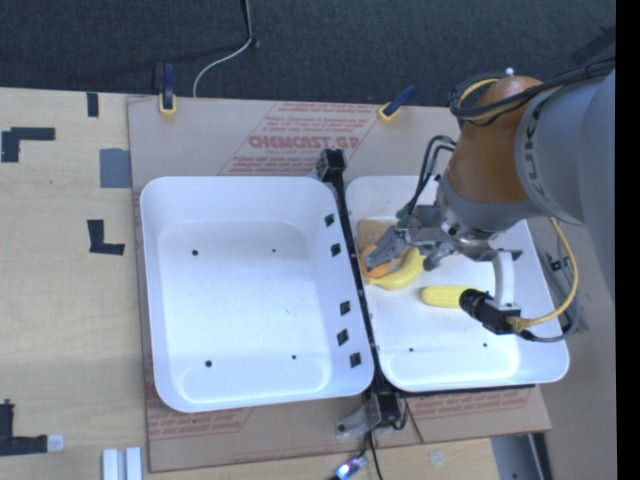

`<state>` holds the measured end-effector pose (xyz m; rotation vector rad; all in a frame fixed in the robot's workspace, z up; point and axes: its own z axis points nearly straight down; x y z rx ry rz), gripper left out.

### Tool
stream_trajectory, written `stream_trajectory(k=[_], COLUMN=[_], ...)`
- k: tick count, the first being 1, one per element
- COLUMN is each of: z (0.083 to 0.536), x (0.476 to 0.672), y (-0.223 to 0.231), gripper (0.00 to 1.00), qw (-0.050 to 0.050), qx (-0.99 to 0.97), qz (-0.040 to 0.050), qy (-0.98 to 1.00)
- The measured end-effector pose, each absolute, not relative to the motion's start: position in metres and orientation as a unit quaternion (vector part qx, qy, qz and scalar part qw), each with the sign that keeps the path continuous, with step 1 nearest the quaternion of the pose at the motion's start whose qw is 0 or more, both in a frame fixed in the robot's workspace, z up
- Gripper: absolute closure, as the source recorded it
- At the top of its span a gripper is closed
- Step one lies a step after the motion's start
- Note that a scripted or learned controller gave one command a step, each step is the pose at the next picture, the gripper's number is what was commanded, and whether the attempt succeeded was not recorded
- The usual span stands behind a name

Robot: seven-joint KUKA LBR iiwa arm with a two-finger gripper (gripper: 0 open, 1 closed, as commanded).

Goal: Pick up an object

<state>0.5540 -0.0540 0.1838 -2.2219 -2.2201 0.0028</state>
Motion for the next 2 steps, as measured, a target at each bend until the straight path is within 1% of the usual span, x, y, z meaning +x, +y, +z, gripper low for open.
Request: stream_trajectory(k=[1,2], z=[0.184,0.079], x=[0.562,0.566], y=[-0.087,-0.095], gripper=[0.00,0.00], qw=[0.000,0.000], qx=[-0.708,-0.707], qz=[0.0009,0.0014], qy=[-0.706,-0.707])
